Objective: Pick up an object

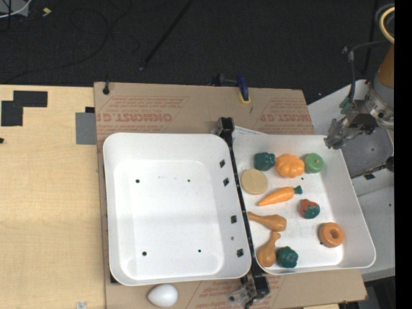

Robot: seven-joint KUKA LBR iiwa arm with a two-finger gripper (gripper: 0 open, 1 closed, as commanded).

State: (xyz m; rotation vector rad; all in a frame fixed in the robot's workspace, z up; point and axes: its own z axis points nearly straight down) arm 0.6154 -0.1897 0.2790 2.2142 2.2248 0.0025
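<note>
While I watch, gripper (336, 136) off right bin's (351, 192) top-right rim, can't tell grip state, carrot (278, 196), donut (331, 235) etc inside, egg (162, 295) on bench.

Bench, cardboard sheet and two white bins under a dark background

A pale wooden bench (45, 205) carries black tape shapes (22, 105) and a grey patch (84, 127) near its upper left. A brown printed cardboard sheet (167, 108) lies on it, with a blue clamp (244, 89) on the far edge. On the cardboard sit the left bin (167, 217), its floor dotted with small dark holes, and the right bin (360, 237), touching side by side, with a black clip (226, 126) at the far end of their joint. A white egg (162, 295) rests on the cardboard just outside the left bin's near rim. Thin cables (161, 24) trail across the dark carpet beyond.
</note>
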